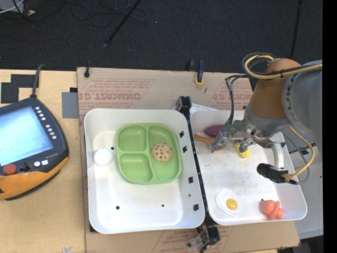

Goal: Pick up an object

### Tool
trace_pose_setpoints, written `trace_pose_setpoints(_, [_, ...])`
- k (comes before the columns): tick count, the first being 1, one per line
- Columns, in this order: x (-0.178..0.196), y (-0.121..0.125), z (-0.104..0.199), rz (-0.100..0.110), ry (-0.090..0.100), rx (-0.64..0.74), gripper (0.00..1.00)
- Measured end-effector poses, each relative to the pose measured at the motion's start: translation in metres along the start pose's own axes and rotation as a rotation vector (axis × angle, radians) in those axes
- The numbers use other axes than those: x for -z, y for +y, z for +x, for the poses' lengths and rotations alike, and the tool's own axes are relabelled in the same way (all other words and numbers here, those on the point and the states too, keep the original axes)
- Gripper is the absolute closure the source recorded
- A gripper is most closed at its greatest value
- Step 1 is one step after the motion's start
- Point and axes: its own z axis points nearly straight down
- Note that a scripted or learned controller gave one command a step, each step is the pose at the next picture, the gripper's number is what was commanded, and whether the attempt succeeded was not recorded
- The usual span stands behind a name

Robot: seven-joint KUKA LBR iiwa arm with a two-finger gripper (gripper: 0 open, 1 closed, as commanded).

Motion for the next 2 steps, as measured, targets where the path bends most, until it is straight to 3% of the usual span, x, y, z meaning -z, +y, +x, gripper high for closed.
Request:
trace_pose_setpoints(1, [-0.041, 0.000, 0.004, -0.001, 0.000, 0.001, 0.00])
trace_pose_setpoints(2, [-0.028, 0.000, 0.002, -0.003, 0.000, -0.004, 1.00])
